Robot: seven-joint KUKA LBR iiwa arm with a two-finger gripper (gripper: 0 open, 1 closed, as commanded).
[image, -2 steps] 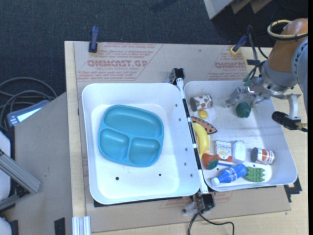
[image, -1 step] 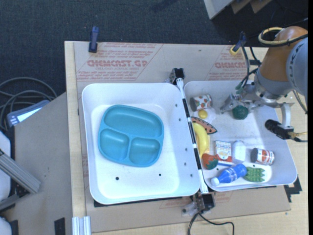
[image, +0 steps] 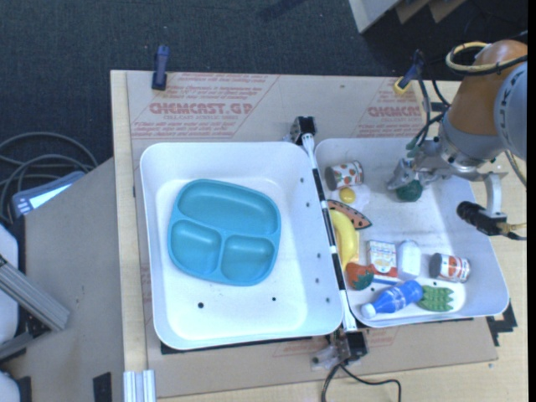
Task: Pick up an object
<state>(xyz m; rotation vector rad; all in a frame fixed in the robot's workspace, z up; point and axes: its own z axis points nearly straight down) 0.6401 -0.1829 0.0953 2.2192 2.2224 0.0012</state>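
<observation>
**Gripper low over a dark green piece, grasp unconfirmed**

While the arm [image: 490,90] reaches in from the right, its gripper [image: 408,182] sits low in the upper part of the right bin [image: 481,287], right at a small dark green object [image: 409,192]; contact or a pinch can't be told from this angle; finger state likewise unreadable, hidden under the wrist hardware.

Candidate things all lie in the right bin: a small can [image: 345,174] near the top left corner; a banana [image: 342,234] along the left wall with a brown-orange piece [image: 351,217] across its top; a white carton [image: 383,255] and a white piece [image: 409,258] mid-bin; a red-and-white can [image: 450,267] to the right; a blue bottle [image: 395,298] and a green toy [image: 437,298] along the bottom edge. Left bin [image: 155,174] holds a blue divided tray [image: 224,231]. Both bins rest on the desk [image: 209,107].

Risks, as judgement: green object looks small and rounded, so it may squirt out sideways on closing; it sits clear of the others, so neighbours probably won't interfere; a descent off-centre would push it away rather than straddle it; a shallow grip may drop on lift; the black cable [image: 481,216] hanging by the wrist could drag across the bin rim.
</observation>
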